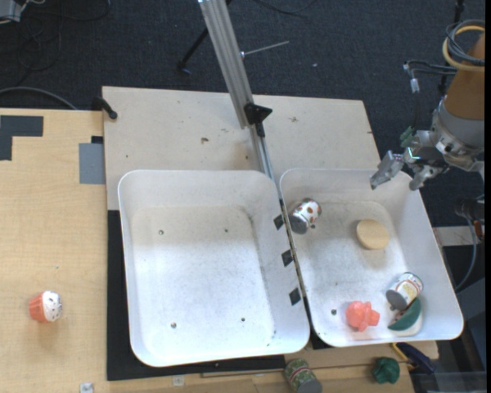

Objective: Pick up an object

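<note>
Camera view: gripper hangs over the right bin's far rim, fingers spread, holding nothing. Inside lie a tan disc, pink toy and can. Left bin sits on a pale board; dark carpet behind.

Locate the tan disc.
The tan disc lies in the right bin, toward its upper middle, right of the small can and below the tool.
</note>
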### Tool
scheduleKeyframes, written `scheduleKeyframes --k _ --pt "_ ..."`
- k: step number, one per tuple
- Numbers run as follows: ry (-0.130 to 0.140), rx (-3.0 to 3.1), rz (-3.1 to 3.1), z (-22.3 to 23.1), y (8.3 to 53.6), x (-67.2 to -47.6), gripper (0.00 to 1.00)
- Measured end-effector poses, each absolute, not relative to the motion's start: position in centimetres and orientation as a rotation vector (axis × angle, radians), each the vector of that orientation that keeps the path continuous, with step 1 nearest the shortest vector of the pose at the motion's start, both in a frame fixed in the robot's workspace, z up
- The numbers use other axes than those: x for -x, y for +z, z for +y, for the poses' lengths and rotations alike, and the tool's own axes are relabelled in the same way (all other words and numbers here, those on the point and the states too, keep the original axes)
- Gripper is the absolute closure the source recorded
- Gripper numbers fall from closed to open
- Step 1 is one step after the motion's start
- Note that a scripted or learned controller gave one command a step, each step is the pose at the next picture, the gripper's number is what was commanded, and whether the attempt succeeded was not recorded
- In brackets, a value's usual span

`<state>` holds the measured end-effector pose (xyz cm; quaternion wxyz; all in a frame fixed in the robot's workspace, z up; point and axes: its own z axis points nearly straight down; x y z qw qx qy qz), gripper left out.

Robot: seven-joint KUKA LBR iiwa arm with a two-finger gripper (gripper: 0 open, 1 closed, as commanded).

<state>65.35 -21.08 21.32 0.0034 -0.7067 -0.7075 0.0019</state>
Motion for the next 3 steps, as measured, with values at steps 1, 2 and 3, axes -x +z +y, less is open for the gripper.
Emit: scheduleKeyframes --k 1,2,3 --pt "0.004 2.215 -2.224 -21.0 21.6 -65.5 0.00" --pt "0.005 2.212 -2.223 -20.4 16.8 -66.2 0.00" --pt "0.006 2.218 -2.217 -21.2 11.9 -66.0 0.00"
